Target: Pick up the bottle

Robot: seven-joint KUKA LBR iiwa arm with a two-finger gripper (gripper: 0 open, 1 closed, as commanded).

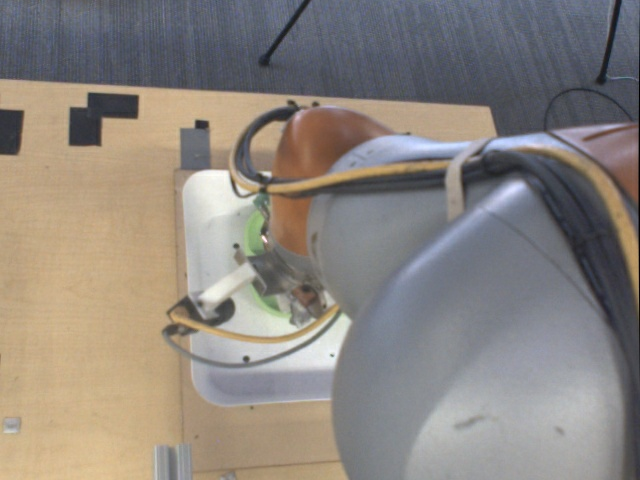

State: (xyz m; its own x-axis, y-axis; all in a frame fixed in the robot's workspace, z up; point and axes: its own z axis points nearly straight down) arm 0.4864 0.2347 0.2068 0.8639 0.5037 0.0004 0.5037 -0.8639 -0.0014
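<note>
Mostly the grey arm [480, 318] fills the right and near side of the view, with its orange band [320, 148] over the far part of the white bin [212, 208]. The bin sits on the tan bench [90, 268]. The gripper [290, 298] is down inside it, around the middle, low near the bin floor. Grip state: cannot tell, as the wrist body and a yellow cable [260, 333] block the tips. A green object [256, 238] shows in the bin as two curved slivers, one just far of the gripper and one just left of it. It touches or sits under the gripper and the rest is hidden. That is the only loose thing visible there, and its shape is too covered to confirm it as the bottle. Nothing is visibly held. The bin's left and near strips are bare white. Black patches [105, 113] lie on the bench at far left, and a small grey block [195, 146] stands just beyond the bin's far-left corner. Grey carpet floor [420, 28] lies beyond the bench.
</note>
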